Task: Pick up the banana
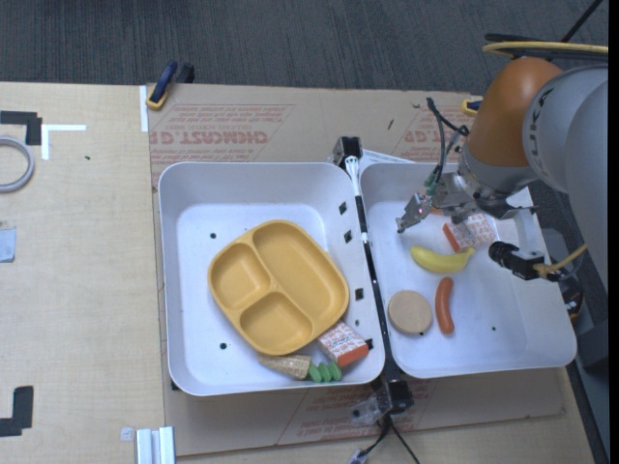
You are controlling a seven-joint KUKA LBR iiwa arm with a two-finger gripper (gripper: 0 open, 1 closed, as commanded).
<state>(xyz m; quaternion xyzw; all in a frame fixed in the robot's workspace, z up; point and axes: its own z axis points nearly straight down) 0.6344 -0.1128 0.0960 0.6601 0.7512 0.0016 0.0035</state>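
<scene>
banana [441, 258] lying flat in the right bin [542, 351], sausage [444, 307] just below | hand [426, 207] hovering just above-left, can't tell how open | we'd drop onto its middle, across the curve, clear of that sausage

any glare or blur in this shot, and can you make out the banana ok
In the camera view, light is even, with soft shadows inside the white bins and no harsh glare; the banana is sharp and clear, just below the gripper, whose small parts are hard to resolve against the arm.
</scene>
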